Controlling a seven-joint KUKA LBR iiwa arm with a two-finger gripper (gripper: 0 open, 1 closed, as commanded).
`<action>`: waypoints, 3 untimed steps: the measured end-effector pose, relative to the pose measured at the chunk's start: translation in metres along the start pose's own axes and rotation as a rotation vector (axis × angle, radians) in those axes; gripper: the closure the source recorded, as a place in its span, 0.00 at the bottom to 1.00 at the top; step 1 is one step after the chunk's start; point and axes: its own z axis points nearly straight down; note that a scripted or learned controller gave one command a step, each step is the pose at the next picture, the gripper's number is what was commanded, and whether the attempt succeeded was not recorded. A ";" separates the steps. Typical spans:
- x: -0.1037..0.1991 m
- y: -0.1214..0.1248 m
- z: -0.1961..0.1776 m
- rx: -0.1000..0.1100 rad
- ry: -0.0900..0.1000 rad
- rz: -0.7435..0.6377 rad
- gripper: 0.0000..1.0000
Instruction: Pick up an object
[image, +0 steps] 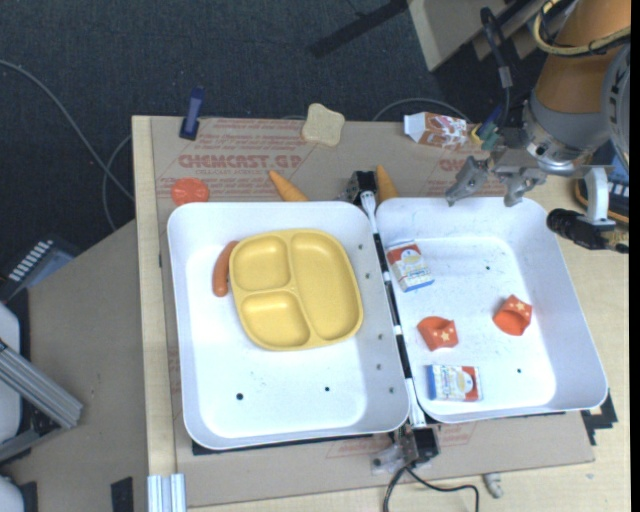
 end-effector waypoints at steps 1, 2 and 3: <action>0.008 -0.066 0.136 -0.005 -0.001 0.000 0.00; -0.032 -0.023 0.054 -0.005 -0.002 0.001 0.00; -0.080 -0.080 0.140 0.002 0.000 0.001 0.00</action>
